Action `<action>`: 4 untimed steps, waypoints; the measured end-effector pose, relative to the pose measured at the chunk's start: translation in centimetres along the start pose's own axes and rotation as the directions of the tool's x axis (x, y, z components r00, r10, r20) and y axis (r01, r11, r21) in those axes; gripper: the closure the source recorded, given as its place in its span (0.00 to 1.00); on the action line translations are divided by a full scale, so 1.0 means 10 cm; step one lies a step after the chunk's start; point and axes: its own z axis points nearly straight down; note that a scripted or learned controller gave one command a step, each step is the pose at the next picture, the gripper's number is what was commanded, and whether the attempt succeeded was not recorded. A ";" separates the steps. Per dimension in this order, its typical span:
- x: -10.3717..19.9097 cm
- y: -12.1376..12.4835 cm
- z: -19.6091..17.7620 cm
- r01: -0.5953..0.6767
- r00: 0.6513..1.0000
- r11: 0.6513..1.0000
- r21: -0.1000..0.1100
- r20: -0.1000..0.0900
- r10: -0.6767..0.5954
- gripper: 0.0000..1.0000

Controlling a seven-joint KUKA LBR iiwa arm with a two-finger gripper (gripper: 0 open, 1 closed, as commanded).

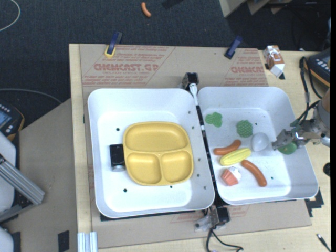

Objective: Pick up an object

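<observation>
Green round toy vegetable [287, 148] sits right at the jaws [284, 141] by the right white bin's [302, 185] wall; their state I cannot tell.

1. A brown board surface [157, 62] printed with red lettering lies under the bins.
2. A yellow-tipped clamp [112, 44] grips its upper left edge; a dark clamp [233, 47] sits upper right.
3. A small orange piece [146, 9] lies on the dark floor [63, 14], top centre.
</observation>
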 end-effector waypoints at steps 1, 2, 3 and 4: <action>0.03 -0.02 -0.63 0.001 1.000 1.000 -0.003 0.001 -0.001 1.00; 0.03 -0.01 -0.68 0.001 1.000 1.000 0.001 -0.001 -0.001 1.00; 0.63 0.19 -0.74 0.007 1.000 1.000 0.000 -0.003 -0.007 1.00; 1.10 0.33 -0.61 0.004 1.000 1.000 0.006 -0.004 -0.004 1.00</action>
